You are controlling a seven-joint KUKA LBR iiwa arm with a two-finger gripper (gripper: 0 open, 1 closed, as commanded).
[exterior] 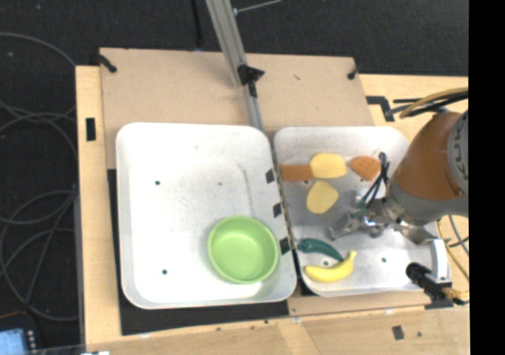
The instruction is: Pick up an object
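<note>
Here the end effector [355, 223] hangs low inside the right bin [387, 263], just right of the pale yellow disc [322, 197]. Its metal parts blur together against the white floor of the bin, so I cannot tell how it is set, and nothing can be seen caught in it.

The likely targets all lie to the left of the end effector, which fits an arm that reaches in from the right and works across the bin. Taking the pale yellow disc as the landmark: a yellow oval piece [328, 165] sits just above it, a brown block [295, 173] lies up and to its left against the bin's left wall, and an orange piece [364, 166] lies up and to its right, near the arm's orange band [422, 164]. Below the disc lie a dark green curved item [321, 248] and, touching it or nearly so, a banana [331, 268]. The disc is the nearest thing to the end effector (my guess is that it is the one being tried for).

Well to the disc's lower left, the left bin [173, 188] holds a green bowl [243, 248] sitting upright.

Both bins rest on a tan tabletop [181, 85]. Beyond it is dark floor with loose cables [31, 188], and a metal strut [223, 18] slants up from the tabletop's middle.
</note>
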